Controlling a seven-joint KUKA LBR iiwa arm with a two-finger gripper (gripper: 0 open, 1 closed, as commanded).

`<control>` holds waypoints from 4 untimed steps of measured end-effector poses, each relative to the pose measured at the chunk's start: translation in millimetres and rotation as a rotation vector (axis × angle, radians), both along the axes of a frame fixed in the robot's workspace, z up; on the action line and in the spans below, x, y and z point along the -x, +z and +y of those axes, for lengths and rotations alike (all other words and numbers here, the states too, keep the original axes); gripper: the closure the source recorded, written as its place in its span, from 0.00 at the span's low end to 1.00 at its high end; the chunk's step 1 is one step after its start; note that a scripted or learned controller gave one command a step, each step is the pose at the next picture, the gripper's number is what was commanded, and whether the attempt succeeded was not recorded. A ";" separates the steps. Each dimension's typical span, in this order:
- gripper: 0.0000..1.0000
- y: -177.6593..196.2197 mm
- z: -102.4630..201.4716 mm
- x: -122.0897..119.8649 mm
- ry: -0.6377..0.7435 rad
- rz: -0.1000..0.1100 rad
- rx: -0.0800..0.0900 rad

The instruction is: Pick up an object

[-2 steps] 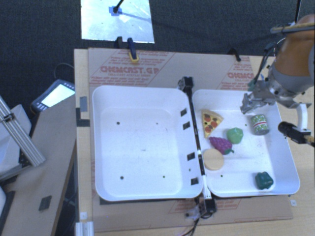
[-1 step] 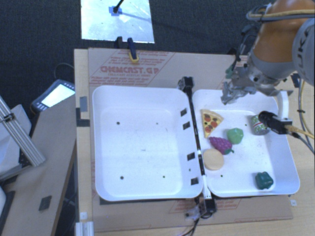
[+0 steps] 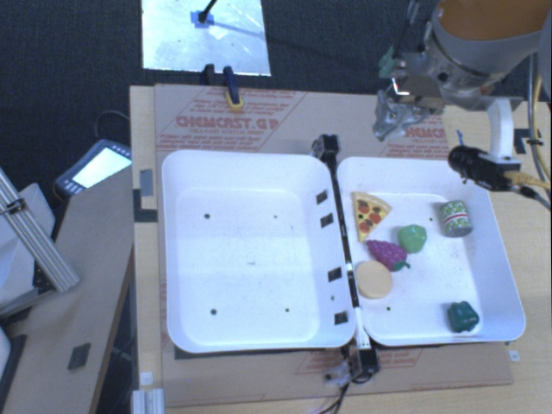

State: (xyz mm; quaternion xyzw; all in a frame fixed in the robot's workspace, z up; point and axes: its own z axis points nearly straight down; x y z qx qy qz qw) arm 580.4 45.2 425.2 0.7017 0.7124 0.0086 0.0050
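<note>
Bench with left bin (image 3: 233, 179) bare | right bin (image 3: 496, 291) held pizza slice (image 3: 371, 213), grapes (image 3: 387, 253), can (image 3: 455, 218) | gripper (image 3: 393, 124) hovered above its far rim, grip unreadable | risk: crowded toys, fingers might nudge a neighbour.

Two white bins (image 3: 250, 166), one pizza slice (image 3: 370, 213), grapes (image 3: 387, 253), tin (image 3: 454, 218), round biscuit (image 3: 374, 279), two green vegetables (image 3: 412, 237)

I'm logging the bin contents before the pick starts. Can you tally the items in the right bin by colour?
Green: 2, a light green piece and a dark green pepper
Purple: 1, grapes
Tan: 1, round disc
Orange and red: 1, pizza slice
Mixed label: 1, small can
Total: 6
</note>
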 end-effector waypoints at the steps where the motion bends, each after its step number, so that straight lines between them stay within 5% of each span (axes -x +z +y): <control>1: 1.00 -13.3 85.7 -10.9 -0.003 0.016 0.002; 2: 1.00 119.3 105.2 40.8 -0.006 0.003 -0.002; 3: 1.00 109.3 194.9 36.9 -0.002 0.017 0.002; 4: 1.00 121.1 189.6 35.8 -0.006 0.015 0.003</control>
